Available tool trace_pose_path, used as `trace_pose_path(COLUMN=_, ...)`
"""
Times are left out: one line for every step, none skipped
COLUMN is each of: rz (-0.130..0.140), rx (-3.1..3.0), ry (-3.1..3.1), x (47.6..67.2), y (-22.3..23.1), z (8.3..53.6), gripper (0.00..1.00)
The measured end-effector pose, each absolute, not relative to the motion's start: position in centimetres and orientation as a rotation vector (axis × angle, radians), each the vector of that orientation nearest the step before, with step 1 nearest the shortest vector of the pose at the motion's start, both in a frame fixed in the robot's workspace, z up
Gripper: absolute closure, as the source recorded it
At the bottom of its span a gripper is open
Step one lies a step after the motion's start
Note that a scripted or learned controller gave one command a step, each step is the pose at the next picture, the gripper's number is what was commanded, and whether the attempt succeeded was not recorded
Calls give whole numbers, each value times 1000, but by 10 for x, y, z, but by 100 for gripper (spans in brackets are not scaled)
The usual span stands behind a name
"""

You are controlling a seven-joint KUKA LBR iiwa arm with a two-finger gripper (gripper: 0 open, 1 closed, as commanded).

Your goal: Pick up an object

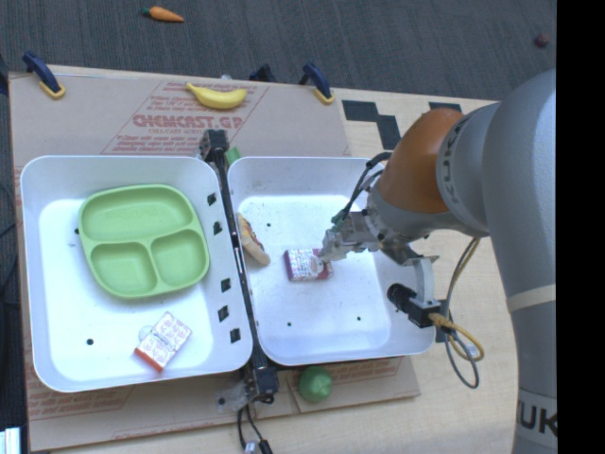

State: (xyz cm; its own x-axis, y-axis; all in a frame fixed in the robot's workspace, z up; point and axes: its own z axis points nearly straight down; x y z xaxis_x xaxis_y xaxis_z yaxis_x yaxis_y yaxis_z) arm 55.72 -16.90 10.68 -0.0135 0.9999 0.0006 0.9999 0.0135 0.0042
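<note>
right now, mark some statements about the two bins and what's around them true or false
1. The green divided plate lies in the left bin. True.
2. The banana lies inside the right bin. False: it lies on the cardboard beyond the bins.
3. The gripper is over the right bin, next to a small red and white packet. True.
4. The green ball sits on the divided plate. False: it sits outside the bins, at the near edge of the right one.
5. A small patterned box lies in the left bin. True.
</note>
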Motion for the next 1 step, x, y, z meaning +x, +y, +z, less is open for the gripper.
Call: trace_pose_path(rz=4, rx=2206, ry=2234, x=557, y=-169, z=106, gripper=0)
